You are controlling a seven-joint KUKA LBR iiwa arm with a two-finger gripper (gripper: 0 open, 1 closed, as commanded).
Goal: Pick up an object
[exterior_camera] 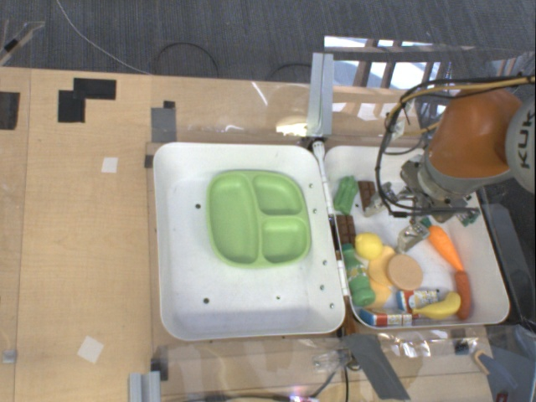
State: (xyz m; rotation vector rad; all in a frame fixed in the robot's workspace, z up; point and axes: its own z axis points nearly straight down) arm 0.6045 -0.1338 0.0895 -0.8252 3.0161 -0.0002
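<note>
My gripper (409, 236) hangs low in the right bin (496, 285), under the orange-banded wrist (471, 136). It sits between a yellow lemon (368, 245) on its left and an orange carrot (445, 248) on its right. Just below it lies a round tan disc (405, 271). Nothing can be seen held in it. Near the bin's front lie a banana (440, 307), a reddish sausage (464, 291) and a white tube (410, 300). A green cylinder (360, 287) rests at the left wall.
A green piece (345, 194) and a brown bar (367, 198) lie at the back left of the right bin. The left bin (184, 291) holds a green divided plate (257, 217). Cables (394, 153) loop around the wrist.
</note>
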